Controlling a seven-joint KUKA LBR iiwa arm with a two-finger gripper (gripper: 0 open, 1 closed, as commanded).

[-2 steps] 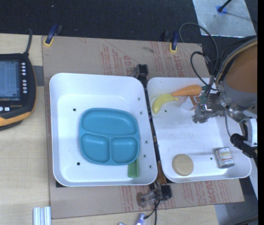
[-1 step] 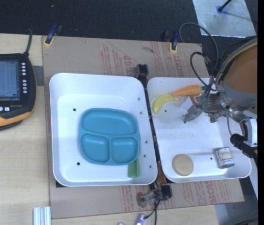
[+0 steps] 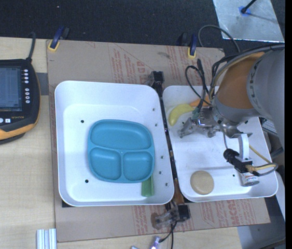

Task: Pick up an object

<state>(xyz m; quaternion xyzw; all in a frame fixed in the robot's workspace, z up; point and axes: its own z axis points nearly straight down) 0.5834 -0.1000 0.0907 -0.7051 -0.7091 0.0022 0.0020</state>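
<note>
We see the gripper (image 3: 193, 124) low in the right bin (image 3: 223, 191), seemingly just beside a banana (image 3: 178, 113); we cannot tell its grasp. A tan disc (image 3: 202, 182) lies well apart.

Single fixed camera mounted above the tabletop (image 3: 16, 191), looking down at a slant from moderate height. The left bin (image 3: 68, 139) sits at frame centre and the right bin (image 3: 223, 188) at centre right, both whole in frame. The arm (image 3: 262, 84) enters from the right edge. Dark floor runs along the top of the frame; a control pendant (image 3: 5, 100) lies at the left edge.
</note>
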